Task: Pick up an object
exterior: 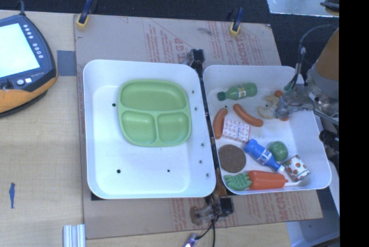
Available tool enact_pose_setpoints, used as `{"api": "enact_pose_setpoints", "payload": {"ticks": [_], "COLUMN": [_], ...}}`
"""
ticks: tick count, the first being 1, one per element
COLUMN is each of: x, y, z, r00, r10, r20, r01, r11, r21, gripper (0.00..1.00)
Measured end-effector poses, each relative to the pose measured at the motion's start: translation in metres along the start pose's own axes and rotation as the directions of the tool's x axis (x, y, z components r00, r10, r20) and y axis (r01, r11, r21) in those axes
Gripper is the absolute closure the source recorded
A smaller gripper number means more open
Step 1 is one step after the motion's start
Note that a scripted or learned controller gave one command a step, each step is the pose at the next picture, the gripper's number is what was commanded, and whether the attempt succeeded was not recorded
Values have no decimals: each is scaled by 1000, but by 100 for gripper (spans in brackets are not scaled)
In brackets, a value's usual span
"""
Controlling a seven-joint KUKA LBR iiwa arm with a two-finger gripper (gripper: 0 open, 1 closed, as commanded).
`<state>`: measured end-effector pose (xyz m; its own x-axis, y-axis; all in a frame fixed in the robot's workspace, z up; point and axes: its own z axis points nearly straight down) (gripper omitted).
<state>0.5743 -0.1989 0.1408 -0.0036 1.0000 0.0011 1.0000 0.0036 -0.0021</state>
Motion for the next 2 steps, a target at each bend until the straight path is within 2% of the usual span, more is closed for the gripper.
{"api": "enact_pose_setpoints", "payload": {"ticks": [1, 2], "x": [-13, -13], "y": [14, 39], "z": [6, 18], "r00": [1000, 1000], "r10": [-1, 0], "r20": [1, 0], "r01": [1, 0], "r11": [1000, 1000], "r21": [-1, 0], "gripper": [100, 100]}}
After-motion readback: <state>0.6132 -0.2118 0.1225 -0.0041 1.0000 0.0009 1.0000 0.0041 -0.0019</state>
